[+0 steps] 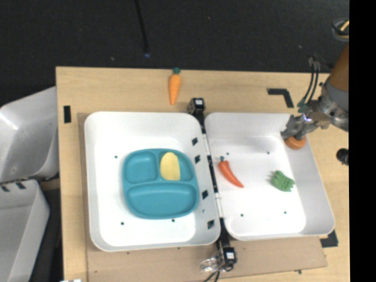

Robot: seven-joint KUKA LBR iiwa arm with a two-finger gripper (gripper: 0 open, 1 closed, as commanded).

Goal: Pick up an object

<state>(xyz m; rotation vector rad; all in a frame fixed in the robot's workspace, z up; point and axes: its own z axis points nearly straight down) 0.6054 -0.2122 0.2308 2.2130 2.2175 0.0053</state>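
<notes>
My gripper (296,128) hangs over the far right part of the right bin (258,222). A small orange object (295,141) sits directly under its tip, touching or nearly touching it. A red chili pepper (230,174) lies in the right bin near its left wall. Further right in the same bin lies a green leafy piece (283,181). The arm comes in from the right edge and hides the top of the orange object.
The left bin (106,216) bears a blue divided plate (160,184) with a yellow piece (170,166) in its upper right section. An orange carrot (174,87) lies on the wooden bench behind the bins. A black clip (196,105) sits at the bins' joint.
</notes>
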